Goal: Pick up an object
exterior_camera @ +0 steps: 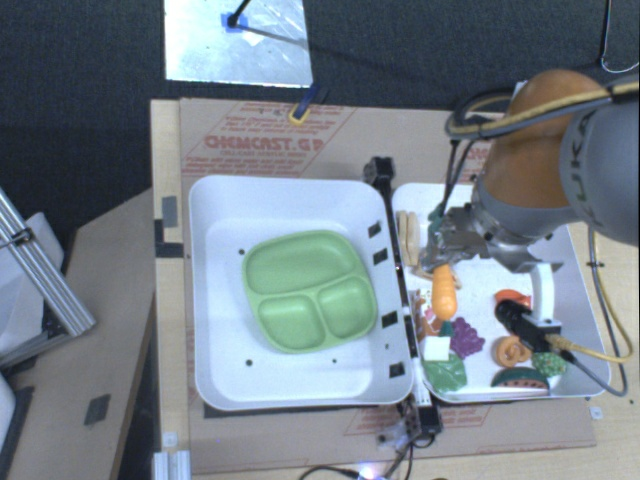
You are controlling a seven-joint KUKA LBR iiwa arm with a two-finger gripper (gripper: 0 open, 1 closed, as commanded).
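Observation:
The right white bin (575, 393) holds several toy foods. An orange carrot (443, 294) lies near its left wall, with purple grapes (466, 339), a white cube (437, 348) and a green leafy piece (445, 372) below it. Further right are a red piece (512, 297), an orange ring-shaped piece (513, 349), a watermelon slice (520, 379) and a green broccoli (548, 364). My gripper (441, 256) hangs over the bin's left part, just above the carrot's upper end. The arm's grey and orange body covers the bin's upper right.
The left white bin (215, 218) holds a green three-compartment plate (310, 290). Black clips (378, 230) line the wall between the bins. A pale wooden piece (408, 236) stands by the right bin's left wall. A yellow cable (600, 313) runs along the right side.

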